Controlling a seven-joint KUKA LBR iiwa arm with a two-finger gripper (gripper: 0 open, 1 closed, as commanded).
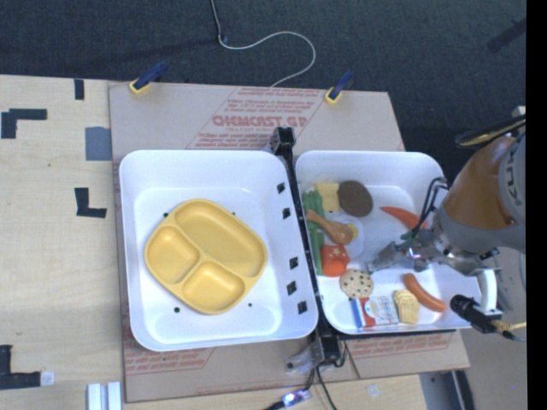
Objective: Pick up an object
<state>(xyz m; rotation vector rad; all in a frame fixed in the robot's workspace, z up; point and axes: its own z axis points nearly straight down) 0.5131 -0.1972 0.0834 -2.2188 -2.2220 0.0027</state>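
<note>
The right bin [367,155] holds several toy foods. Among them are a brown round piece [355,198], a red chili [400,216], a sausage [424,292], a chocolate-chip cookie [356,283], a yellow cheese wedge [408,307] and a red tomato piece [334,259]. My gripper [382,260] reaches in from the right and hangs low over the bin's bare middle. It sits just right of and above the cookie, and left of the sausage. I see nothing held in it.
A yellow divided plate [205,254] lies in the left bin [205,156]. Green pieces [314,203] and a tan piece [332,225] crowd the right bin's left wall. A small printed packet [373,312] lies at its front edge.
</note>
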